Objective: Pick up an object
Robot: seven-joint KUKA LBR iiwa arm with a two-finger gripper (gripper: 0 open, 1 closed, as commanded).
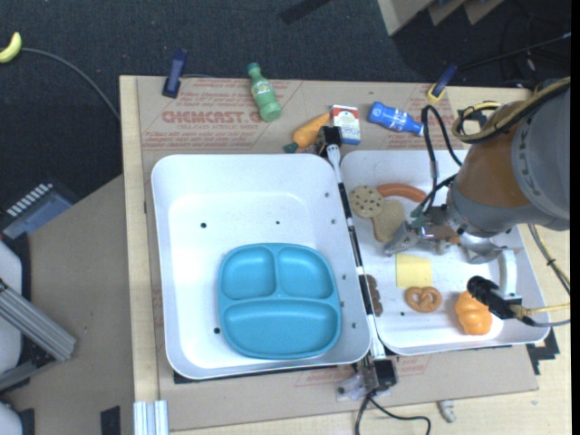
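Note:
My gripper [405, 236] hangs low in the right bin [535, 333], under the grey arm with its orange band [489, 175]. It sits just above a yellow cheese slice [414, 270] and right beside a tan bread-like piece [390, 216]. A brown cookie [365, 200] and an orange-red sausage [401, 190] lie further back. A pretzel [422, 298] and an orange pepper toy [473, 315] lie near the front. I see nothing lifted off the bin floor.
The left bin [181, 188] holds a blue divided plate [278, 299]. Behind the bins on the bench lie a green bottle [265, 93], a blue bottle [396, 118], a small carton [345, 123] and an orange toy [311, 131]. Cables [453, 120] trail by the arm.

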